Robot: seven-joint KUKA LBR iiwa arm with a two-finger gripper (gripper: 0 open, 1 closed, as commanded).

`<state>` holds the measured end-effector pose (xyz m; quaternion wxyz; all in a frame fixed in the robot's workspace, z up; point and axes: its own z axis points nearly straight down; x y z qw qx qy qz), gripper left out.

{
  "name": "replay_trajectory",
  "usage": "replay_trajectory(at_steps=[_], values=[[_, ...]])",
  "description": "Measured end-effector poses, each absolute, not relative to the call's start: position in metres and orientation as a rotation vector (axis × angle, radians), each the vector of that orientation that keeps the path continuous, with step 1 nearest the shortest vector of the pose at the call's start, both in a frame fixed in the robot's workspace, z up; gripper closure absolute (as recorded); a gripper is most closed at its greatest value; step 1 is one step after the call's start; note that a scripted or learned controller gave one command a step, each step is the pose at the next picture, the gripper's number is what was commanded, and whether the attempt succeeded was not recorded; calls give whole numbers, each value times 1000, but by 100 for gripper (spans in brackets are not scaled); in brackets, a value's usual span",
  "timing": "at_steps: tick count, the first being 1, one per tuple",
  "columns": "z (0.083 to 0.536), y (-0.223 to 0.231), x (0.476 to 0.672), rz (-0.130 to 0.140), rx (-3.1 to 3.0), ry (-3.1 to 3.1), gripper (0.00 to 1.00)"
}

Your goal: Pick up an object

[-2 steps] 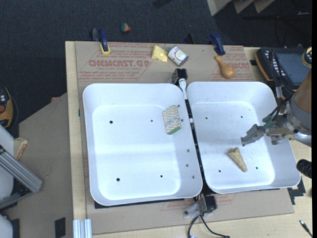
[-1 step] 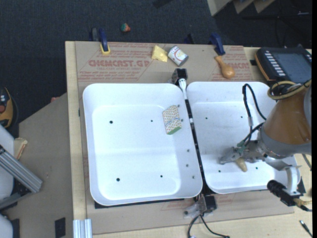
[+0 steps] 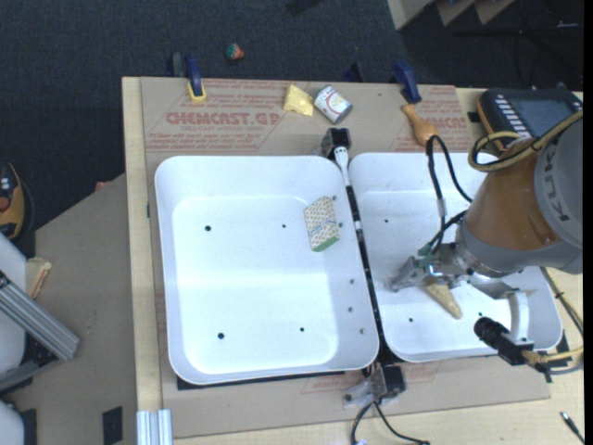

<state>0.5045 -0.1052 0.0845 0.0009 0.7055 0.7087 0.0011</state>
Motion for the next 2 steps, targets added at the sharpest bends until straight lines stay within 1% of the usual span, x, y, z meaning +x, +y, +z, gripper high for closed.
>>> replay_trajectory(at_steps=[1, 2], values=[[85, -150, 500, -1, 2222, 2216, 0], [84, -126, 478, -2, 2225, 2225, 0]])
